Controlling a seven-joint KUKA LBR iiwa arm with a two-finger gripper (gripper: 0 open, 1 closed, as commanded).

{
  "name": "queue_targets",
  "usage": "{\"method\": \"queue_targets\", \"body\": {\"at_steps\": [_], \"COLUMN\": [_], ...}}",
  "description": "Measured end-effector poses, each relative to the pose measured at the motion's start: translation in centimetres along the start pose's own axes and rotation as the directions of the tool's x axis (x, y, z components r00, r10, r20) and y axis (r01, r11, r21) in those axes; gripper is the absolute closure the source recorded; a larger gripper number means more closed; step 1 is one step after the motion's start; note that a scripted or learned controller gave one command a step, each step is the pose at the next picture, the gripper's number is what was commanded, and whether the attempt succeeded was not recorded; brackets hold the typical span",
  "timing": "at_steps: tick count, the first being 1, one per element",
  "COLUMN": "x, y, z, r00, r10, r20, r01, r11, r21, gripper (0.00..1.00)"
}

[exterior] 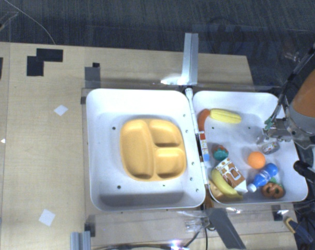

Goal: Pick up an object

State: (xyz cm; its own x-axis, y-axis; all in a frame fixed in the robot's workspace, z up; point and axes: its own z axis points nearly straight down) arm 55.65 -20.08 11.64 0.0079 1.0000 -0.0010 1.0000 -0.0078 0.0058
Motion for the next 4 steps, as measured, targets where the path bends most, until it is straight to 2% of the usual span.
{"method": "queue_targets", "body": {"at_steps": [1, 2, 3, 4], "x": [0.7, 0.7, 5.5, 5.7], "y": [7.5, 7.5, 11.1, 11.2], "z": [1.8, 1.8, 2.8, 1.8], "r00": [0.989, 0.989, 0.917, 0.914], "r10": [-0.151, -0.151, -0.398, -0.405], "r20": [0.000, 0.001, 0.002, 0.000], "r01": [0.151, 0.151, 0.398, 0.405], "r11": [0.989, 0.989, 0.917, 0.914], "r21": [-0.001, -0.001, 0.008, 0.010], "gripper": [1.00, 0.00, 0.00, 1.00]}}
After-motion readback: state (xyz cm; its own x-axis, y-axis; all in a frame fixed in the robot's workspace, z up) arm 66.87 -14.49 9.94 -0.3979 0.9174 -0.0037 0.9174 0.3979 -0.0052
